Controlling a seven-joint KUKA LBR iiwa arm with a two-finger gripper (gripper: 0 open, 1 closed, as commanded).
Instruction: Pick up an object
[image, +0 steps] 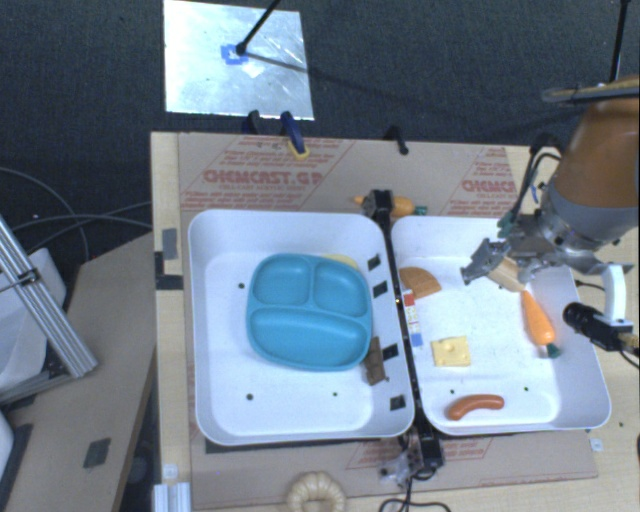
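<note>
My gripper (492, 262) hangs over the upper middle of the right bin (585, 395), reaching in from the right. Below and to its right lies an orange carrot (538, 318). A brown bread piece (420, 282) sits to the gripper's left by the bin's inner wall. A yellow cheese slice (451, 351) lies in the bin's middle, and a reddish sausage (474, 405) near its front edge. A small tan shape (508, 274) shows right under the gripper; what it is stays unclear.
The left bin (215, 330) holds a blue divided plate (308, 310), with a small brown item (375, 362) at its right edge and a yellow bit (345, 261) behind it. A black divider (398, 300) runs between the bins. A beige ring (317, 492) lies in front of the bench.
</note>
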